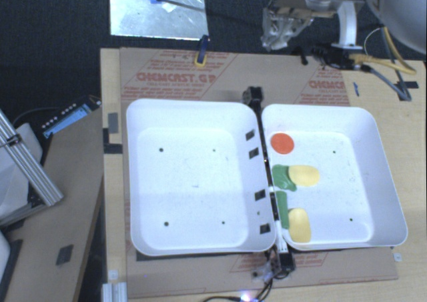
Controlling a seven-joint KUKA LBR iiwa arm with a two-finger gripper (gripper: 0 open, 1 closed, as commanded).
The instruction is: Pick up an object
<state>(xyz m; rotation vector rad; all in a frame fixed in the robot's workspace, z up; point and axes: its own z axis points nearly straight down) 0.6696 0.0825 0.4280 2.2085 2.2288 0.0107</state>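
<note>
Overhead, the claw [279, 33] hangs beyond the bins — whether wide or narrow, I cannot tell.

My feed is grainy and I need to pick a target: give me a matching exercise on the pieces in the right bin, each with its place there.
Things:
1. red disc
2. upper yellow piece
3. lower yellow piece
4. green piece

Places:
A. nearest the bin's front edge
B. farthest back, by the divider
C. touching the upper yellow piece, on its divider side
D. middle of the row, just right of the green piece

Pairs: 1-B, 2-D, 3-A, 4-C
</note>
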